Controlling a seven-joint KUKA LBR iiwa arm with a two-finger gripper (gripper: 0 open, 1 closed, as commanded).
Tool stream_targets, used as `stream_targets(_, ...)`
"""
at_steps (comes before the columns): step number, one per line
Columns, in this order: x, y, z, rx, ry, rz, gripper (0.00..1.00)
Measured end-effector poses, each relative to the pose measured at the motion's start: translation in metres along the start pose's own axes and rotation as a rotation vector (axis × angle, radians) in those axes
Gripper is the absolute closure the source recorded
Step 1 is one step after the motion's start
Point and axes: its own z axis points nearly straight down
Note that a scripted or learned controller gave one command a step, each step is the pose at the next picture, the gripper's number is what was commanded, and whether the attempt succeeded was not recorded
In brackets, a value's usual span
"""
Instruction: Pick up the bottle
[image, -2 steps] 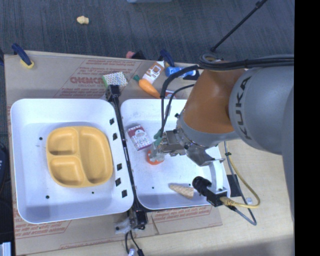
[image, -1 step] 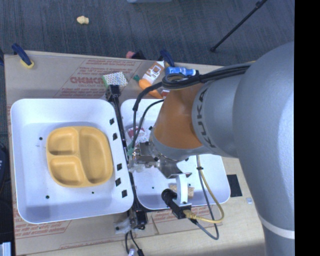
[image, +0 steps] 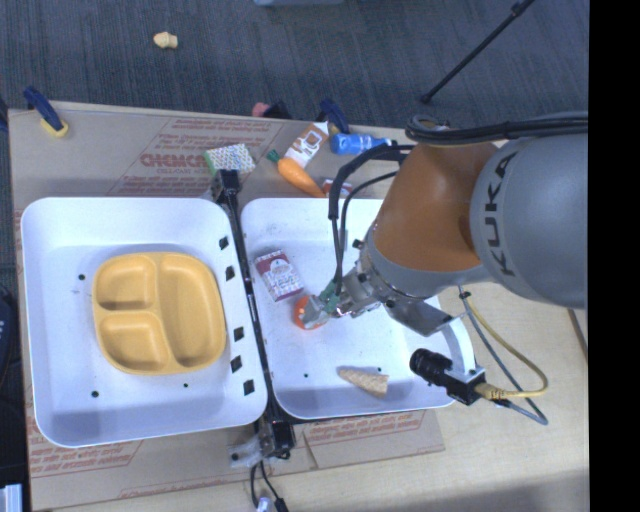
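Grey arm's two-finger gripper (image: 327, 306) sat low in the right white bin (image: 300, 395); couldn't tell its grip state; small orange-capped bottle (image: 305, 314) lay touching it, near the red packet (image: 278, 275).

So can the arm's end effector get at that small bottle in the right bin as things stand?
Probably yes: the end effector sits right at the bottle, with bare bin floor around it; the red packet lies apart.
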Motion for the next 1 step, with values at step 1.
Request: stream_targets(1, 0.032, 0.0097, 0.0274, 0.003, 0.002, 0.018, 1.0)
